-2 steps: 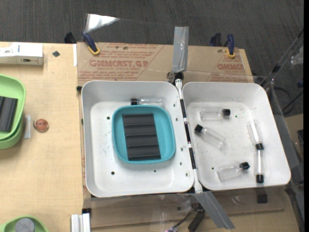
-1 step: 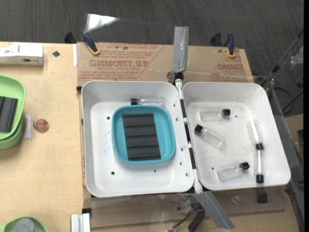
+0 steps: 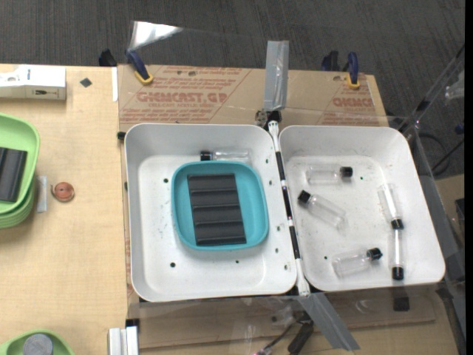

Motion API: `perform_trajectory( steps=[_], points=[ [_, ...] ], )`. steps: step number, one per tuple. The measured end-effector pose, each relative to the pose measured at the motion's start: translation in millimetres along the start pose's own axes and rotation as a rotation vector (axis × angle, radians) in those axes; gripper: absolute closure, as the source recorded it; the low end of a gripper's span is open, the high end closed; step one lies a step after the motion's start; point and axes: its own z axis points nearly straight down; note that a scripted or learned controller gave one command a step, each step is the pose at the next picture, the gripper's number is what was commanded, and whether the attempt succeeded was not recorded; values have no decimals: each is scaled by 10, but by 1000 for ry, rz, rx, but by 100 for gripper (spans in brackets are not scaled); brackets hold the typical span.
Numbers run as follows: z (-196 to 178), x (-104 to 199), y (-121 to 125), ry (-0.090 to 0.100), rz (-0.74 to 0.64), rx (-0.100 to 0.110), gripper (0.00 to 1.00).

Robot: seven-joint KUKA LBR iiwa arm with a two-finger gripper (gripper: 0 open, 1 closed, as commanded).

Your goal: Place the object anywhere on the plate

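Two shallow white plastic bins sit side by side on the bench. In the left bin (image 3: pixel 148 272), a square turquoise plate with rounded corners (image 3: pixel 219 205) lies near the centre, and a dark grey ribbed rectangular block (image 3: pixel 216 208) rests on its middle. Just beyond the plate's far edge, close to the bin's far wall, lies one clear plastic vial with a black cap (image 3: pixel 222 155), on its side with the cap pointing left and apart from the plate.

The right bin (image 3: pixel 414 198) carries five more clear black-capped vials, all lying down: one near the far wall (image 3: pixel 329 174), one near the left wall (image 3: pixel 320 205), two along the right wall (image 3: pixel 389 208) (image 3: pixel 397 257), and one by the near edge (image 3: pixel 356 261).

A light green tray (image 3: pixel 18 172) holding a dark object sits at the bench's left edge, with a small copper-coloured disc (image 3: pixel 63 191) beside it.
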Motion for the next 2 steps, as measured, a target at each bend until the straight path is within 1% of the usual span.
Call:
perform_trajectory(
  steps=[2],
  points=[
    [0,0,0,0,0,0,0]
  ],
)
